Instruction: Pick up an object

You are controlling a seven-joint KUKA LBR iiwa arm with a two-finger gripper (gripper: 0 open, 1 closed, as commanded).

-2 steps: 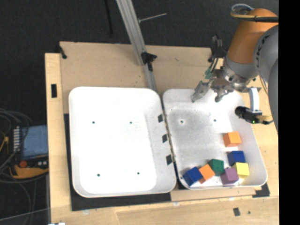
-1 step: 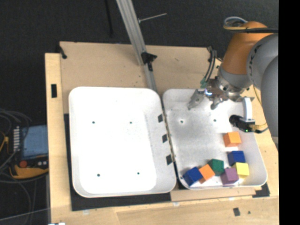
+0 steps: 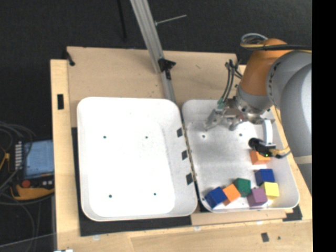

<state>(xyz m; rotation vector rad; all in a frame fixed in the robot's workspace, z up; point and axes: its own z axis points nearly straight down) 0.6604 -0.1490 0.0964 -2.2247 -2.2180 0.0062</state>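
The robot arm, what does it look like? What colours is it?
The arm is fat, round and grey, with an orange band above the wrist. Thin dark cables loop beside it. The gripper at the end is small, silvery metal.

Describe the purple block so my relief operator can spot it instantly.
Look in the right-hand bin, at the cluster of blocks along its near edge. The purple block sits beside the yellow block, and is the cluster's only purple piece.
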